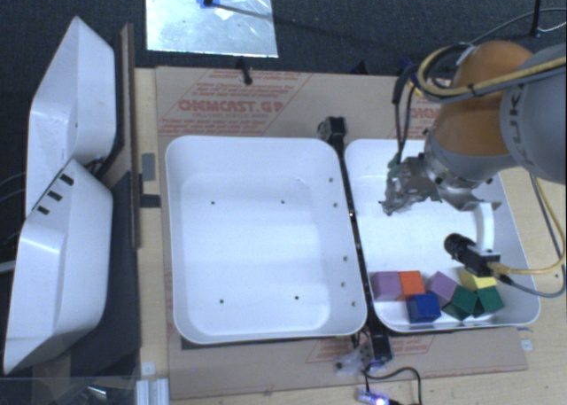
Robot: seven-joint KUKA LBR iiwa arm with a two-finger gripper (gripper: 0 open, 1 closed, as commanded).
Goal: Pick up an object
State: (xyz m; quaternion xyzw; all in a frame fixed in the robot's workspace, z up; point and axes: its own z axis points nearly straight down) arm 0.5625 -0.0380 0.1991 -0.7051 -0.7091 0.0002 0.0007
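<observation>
Grey arm w/ orange band point(483, 97) comes in from 3 o'clock & holds its metal gripper point(397, 192) over the right shallow white bin point(416, 248). That's at approx 11 o'clock of the bin's floor, near its left wall & the black divider strip point(352, 217) btwn the two bins. Can't tell from this angle whether the gripper is spread or clenched. Objects to pick are all bunched along the right bin's 6 o'clock edge, well apart from the gripper, at approx 5 o'clock from it. Mauve cube point(386, 284) sits at the 9 o'clock end, touching the orange cube point(411, 282). Blue cube point(423, 307) is just at 6 o'clock of the orange one, against the near wall. Next come the tilted lilac block point(441, 287), dark green block point(461, 304) & yellow block point(478, 282). A second green block point(489, 301) is by the 5 o'clock corner. Blocks are packed touching or nearly so, w/ little room btwn them. The cluster's 12 o'clock side faces bare white floor running up to the gripper. Left shallow white bin point(257, 244) sits rim to rim at 9 o'clock of the right one, its floor white w/ small dark dots. Both bins rest on a tan cardboard sheet w/ red print point(230, 102), its margin showing at 12 & 6 o'clock.
</observation>
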